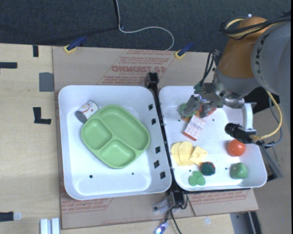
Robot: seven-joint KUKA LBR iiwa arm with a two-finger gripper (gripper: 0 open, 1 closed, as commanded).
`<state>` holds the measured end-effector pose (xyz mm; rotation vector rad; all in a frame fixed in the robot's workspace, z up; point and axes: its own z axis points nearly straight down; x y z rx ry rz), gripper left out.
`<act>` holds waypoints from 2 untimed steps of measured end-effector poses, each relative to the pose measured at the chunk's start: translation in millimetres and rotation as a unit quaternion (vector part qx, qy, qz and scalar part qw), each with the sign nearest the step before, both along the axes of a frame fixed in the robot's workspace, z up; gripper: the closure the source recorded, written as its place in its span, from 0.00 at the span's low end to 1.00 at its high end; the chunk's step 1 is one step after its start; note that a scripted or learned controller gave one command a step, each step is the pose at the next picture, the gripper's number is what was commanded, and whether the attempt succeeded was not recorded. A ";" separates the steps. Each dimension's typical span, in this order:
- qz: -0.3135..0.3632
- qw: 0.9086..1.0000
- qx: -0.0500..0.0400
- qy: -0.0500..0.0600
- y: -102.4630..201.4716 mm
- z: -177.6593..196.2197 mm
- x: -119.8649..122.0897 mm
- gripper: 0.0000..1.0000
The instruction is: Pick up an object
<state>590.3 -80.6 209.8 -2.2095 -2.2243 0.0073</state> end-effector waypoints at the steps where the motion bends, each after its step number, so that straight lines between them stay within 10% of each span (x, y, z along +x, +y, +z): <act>1: 0.001 1.000 0.000 0.000 60.2 -3.5 20.5 1.00; 2: 0.000 1.000 0.000 0.000 110.1 9.3 26.5 1.00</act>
